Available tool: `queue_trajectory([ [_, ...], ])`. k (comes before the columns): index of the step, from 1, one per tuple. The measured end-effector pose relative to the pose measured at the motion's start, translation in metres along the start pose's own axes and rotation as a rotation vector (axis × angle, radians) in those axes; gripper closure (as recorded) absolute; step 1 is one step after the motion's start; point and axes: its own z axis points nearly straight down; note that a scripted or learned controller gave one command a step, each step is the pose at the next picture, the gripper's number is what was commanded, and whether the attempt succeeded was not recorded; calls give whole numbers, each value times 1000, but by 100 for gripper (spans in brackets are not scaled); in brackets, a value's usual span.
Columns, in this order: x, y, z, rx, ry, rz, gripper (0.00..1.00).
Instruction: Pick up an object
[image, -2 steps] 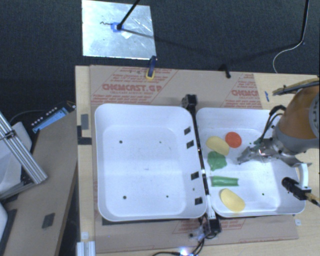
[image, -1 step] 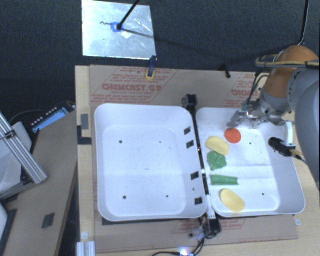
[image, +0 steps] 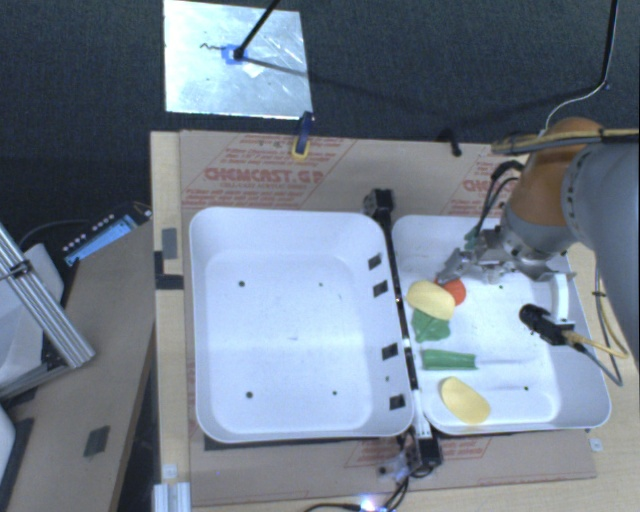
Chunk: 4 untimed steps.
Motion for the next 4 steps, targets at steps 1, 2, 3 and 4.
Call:
queue_trajectory([
  [1,-16,-37,-1,-2,-1,7,0],
  [2,-30,-57,-1,-3,-2,6,0],
  [3,-29,-55,-12,-7,-1,4,100],
  [4,-71,-79,-85,-4,-5,9,100],
])
